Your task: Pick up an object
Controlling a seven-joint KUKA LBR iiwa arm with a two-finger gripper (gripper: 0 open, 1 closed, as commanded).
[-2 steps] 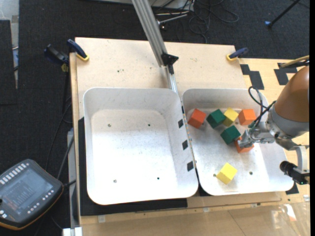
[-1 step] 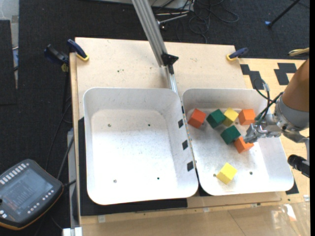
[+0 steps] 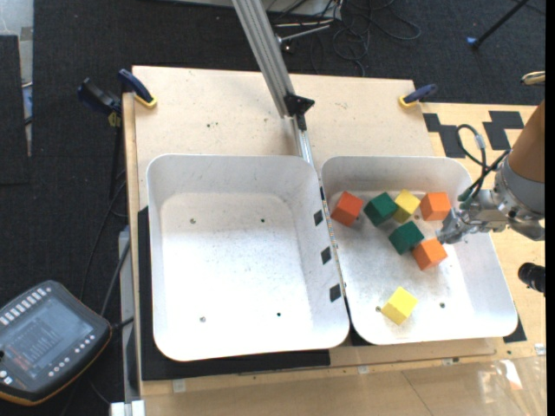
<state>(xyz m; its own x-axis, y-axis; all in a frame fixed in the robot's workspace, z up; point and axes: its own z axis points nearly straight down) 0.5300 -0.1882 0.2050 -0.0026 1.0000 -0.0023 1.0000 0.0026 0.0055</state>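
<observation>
The right bin (image 3: 486,310) holds several small cubes. An orange cube (image 3: 348,207) lies at the left, with a green one (image 3: 380,208) and a yellow one (image 3: 407,203) beside it and another orange cube (image 3: 435,204) further right. A second green cube (image 3: 405,237) sits below them, touching an orange cube (image 3: 428,253). A lone yellow cube (image 3: 399,305) lies near the front. My gripper (image 3: 453,230) reaches in from the right, its tip low over the bin just above and right of that orange cube. Nothing shows between its fingers.
The left bin (image 3: 173,232) sits beside the right one, sharing a middle wall. A slanted metal pole (image 3: 264,46) rises from the bench behind the bins. Clamps (image 3: 139,89) sit at the bench's back corners. A handheld pendant (image 3: 43,341) lies at the lower left.
</observation>
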